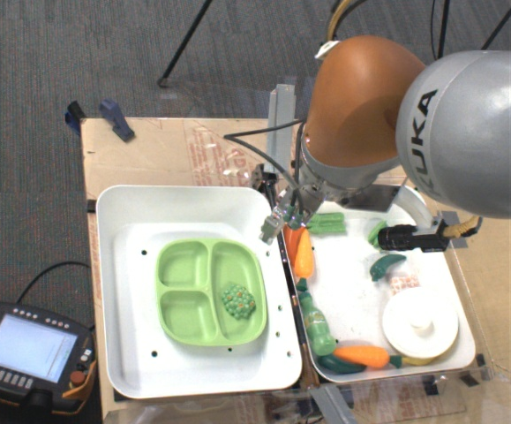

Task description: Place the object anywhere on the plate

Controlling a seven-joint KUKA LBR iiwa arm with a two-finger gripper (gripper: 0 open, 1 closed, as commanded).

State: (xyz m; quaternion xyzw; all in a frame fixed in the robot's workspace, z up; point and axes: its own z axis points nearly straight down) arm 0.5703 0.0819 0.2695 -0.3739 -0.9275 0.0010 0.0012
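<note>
**Arm over the seam between 2 bins, 1 piece on the plate**

Nearest the lens is the arm [414, 122], its orange band and grey link hiding the back of the right bin [352, 285]. Below it the gripper [277, 223] hangs at the seam where the bins meet, just above an upright carrot [304, 256]. I cannot tell whether the claw is apart or together, and nothing is plainly held.

The green plate [163, 281] has 3 compartments and sits mid-floor in the left bin [114, 237], probably so any drop lands inside it. In its long right compartment lies a knobbly green cluster [237, 300], round, pea-like and speckled paler. If that is the object, the placing looks done. If it is the carrot, the lift has not begun.
</note>
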